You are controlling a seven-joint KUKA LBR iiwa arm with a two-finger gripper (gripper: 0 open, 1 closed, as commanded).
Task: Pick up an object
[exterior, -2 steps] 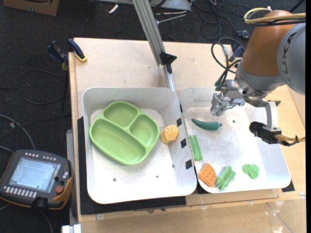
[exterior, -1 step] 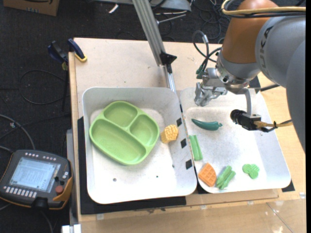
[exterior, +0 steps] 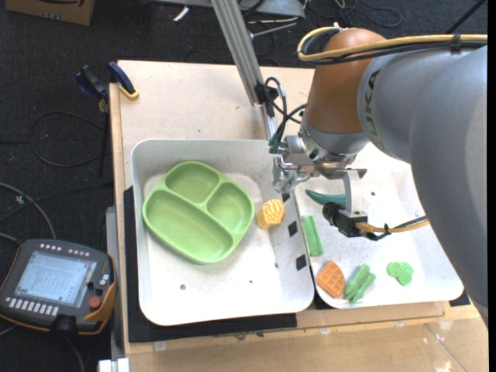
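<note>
Holding a green plate [exterior: 198,211] (plus yellow corn [exterior: 270,214]): left bin [exterior: 225,301].

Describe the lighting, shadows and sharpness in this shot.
Camera view: even overhead light, no harsh glare on the white bins; the green divided plate casts a soft shadow on its lower edge; the corn piece and waffle look sharp; the big grey arm nearest the lens is softer; the floor around the bench is dark.

"KUKA", perhaps, on arm [exterior: 418,91].
</note>
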